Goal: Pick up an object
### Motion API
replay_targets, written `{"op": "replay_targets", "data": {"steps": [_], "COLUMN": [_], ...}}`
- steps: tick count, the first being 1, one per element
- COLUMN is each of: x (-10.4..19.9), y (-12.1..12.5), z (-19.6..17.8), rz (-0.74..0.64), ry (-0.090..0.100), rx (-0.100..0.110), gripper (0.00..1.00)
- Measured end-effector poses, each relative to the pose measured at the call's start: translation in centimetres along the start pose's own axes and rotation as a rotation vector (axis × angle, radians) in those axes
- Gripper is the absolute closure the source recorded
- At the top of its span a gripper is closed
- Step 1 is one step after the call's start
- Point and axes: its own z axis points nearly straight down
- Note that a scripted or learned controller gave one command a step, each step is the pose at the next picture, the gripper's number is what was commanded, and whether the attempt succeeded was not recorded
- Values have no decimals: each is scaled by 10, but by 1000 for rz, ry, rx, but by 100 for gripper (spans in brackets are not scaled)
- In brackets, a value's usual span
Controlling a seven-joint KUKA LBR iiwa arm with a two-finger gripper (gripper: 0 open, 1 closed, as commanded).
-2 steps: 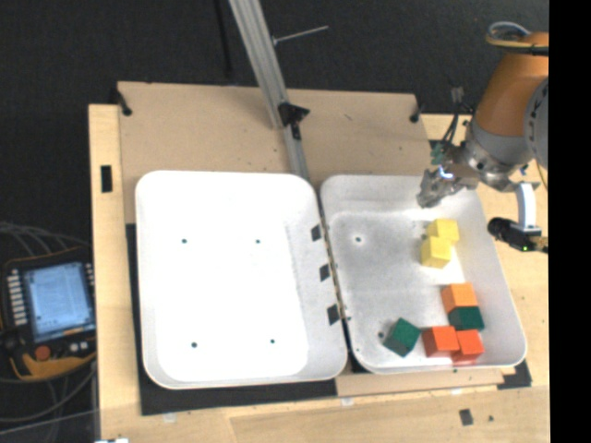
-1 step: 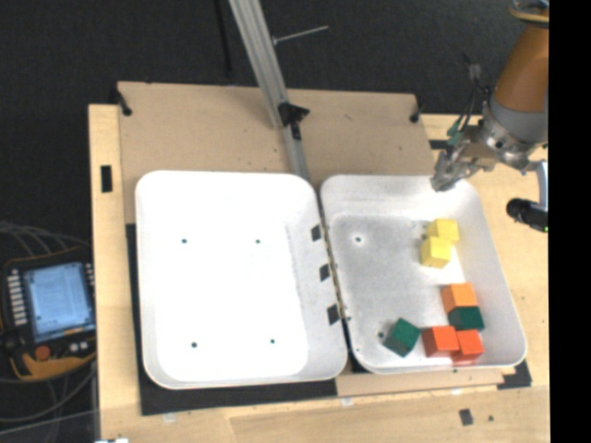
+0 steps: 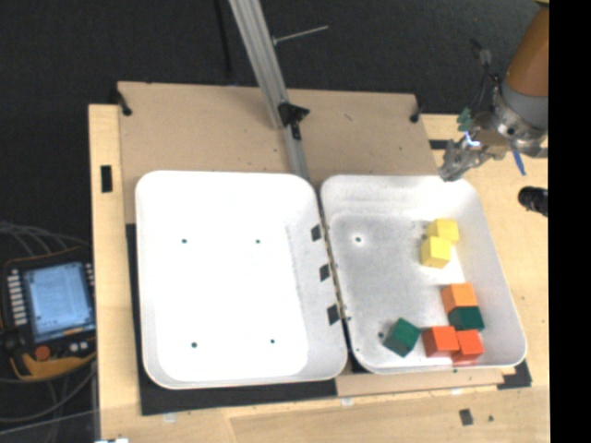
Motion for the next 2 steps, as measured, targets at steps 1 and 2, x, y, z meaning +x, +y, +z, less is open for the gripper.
{"op": "replay_targets", "data": {"steps": [1,2], "x": [46,102], "y": [-22,-35], "z": [10,16], "rz": [1,0], "ry": [1,2], "rx": [6,6], "gripper": [100,100]}}
